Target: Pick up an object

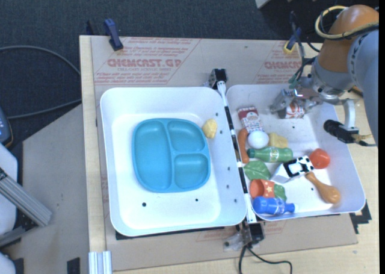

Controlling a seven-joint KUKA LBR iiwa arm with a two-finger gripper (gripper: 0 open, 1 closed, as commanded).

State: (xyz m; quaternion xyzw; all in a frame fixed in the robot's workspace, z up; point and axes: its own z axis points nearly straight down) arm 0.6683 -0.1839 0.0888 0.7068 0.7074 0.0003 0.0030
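Observation:
My gripper [290, 102] hangs low over the far part of the right bin [352, 173], reaching in from the right. A small red and white object [295, 110] lies right under it, partly hidden by it. Closer to the front of this bin lie a red and white carton [248, 119], a white ball [258, 140], a green bottle [272, 154], a black and white toy [296, 167], a red tomato [320, 159], a brown drumstick [325, 190] and a blue bottle [274, 207].
The left bin [114, 116] holds a blue divided plate [171, 153] and a small yellow piece [209, 128] by its right wall. A black-edged divider [231, 140] separates the bins. Blue clamps [112, 33] sit at the bench's far corners.

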